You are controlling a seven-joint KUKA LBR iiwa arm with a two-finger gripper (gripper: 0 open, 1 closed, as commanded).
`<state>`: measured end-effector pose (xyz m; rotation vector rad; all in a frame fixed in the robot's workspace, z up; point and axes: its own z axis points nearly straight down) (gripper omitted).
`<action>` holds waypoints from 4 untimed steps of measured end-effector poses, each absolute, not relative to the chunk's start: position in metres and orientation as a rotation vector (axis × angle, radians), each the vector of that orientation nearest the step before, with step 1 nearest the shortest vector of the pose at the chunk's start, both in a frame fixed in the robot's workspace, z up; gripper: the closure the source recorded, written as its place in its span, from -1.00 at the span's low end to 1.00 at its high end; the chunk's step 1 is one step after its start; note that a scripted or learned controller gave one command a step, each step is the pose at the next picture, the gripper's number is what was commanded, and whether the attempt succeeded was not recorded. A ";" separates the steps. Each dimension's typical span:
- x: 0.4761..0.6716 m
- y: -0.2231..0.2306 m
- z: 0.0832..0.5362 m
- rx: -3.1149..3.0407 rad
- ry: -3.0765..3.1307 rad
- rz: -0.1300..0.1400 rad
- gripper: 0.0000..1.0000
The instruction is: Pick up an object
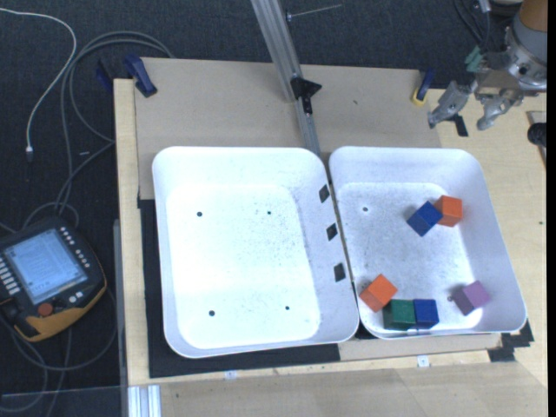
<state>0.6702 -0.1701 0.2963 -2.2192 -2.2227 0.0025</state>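
the arm (530,16) is cut off by the top and right edges; a dark object (539,134) at the right edge is too cropped to identify.

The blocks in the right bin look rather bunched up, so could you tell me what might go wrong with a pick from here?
1. The blue block touches the orange block; closing on one may shove or drag the other.
2. The green block and its blue neighbour sit against the right bin near wall, leaving little finger room.
3. The open tool hovers beyond the bin's far rim and could clip it on descent.
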 end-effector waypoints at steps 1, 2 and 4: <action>0.616 -0.187 0.171 -2.216 -2.213 0.009 -1.00; 0.569 -0.175 0.095 -2.214 -2.212 0.008 -1.00; 0.591 -0.124 0.100 -2.214 -2.221 0.001 -1.00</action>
